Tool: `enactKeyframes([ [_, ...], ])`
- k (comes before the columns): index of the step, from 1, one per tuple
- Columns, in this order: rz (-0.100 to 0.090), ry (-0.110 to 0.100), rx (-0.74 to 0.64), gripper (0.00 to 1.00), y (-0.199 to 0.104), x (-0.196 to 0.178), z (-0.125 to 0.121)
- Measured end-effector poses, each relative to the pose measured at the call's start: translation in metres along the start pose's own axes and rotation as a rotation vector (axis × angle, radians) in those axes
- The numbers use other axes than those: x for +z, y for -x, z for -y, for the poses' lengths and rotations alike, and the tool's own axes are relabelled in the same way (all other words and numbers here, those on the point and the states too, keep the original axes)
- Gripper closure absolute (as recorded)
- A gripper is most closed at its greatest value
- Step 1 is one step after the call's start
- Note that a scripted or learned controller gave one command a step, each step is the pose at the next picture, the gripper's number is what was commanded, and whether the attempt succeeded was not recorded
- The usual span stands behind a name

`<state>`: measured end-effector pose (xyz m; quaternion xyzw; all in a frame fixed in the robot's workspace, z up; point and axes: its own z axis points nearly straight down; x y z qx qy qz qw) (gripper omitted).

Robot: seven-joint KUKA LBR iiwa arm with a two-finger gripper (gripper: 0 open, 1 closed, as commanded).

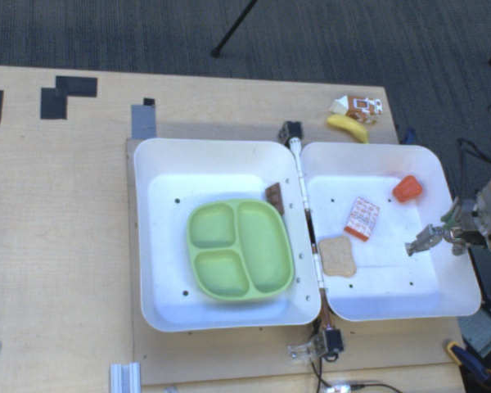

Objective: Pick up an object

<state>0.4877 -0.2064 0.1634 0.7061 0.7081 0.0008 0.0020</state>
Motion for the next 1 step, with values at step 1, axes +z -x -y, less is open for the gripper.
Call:
enactKeyframes([
  [1, 0.0, 0.002, -0.001, 0.0, -0.0301, 0.0772, -0.0006],
])
